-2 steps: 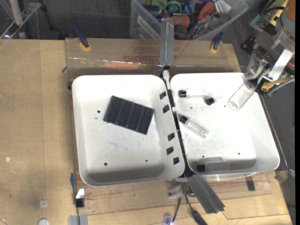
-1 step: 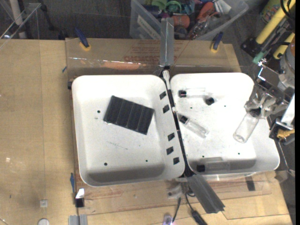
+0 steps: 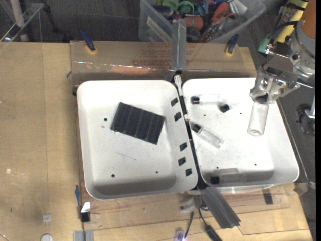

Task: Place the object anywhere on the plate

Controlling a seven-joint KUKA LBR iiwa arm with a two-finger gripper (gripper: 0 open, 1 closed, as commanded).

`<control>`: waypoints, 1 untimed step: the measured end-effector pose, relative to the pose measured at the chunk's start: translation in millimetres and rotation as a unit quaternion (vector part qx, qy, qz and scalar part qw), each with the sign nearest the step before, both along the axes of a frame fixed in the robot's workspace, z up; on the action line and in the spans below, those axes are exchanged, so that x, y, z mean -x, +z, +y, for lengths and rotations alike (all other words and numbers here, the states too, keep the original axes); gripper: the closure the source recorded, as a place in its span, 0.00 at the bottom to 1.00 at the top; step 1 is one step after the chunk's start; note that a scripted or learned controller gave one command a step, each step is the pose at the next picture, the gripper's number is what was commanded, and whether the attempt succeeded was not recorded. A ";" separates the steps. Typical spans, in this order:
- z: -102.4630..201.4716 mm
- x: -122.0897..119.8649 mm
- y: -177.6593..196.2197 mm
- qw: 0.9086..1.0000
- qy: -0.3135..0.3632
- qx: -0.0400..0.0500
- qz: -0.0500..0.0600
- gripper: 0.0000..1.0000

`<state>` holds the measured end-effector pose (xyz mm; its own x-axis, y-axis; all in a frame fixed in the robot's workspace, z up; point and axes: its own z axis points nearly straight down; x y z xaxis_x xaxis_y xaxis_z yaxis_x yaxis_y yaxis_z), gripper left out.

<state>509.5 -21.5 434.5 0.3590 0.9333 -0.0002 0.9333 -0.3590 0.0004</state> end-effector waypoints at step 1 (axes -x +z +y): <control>-0.8 -47.1 -37.7 0.997 0.077 -0.001 0.002 1.00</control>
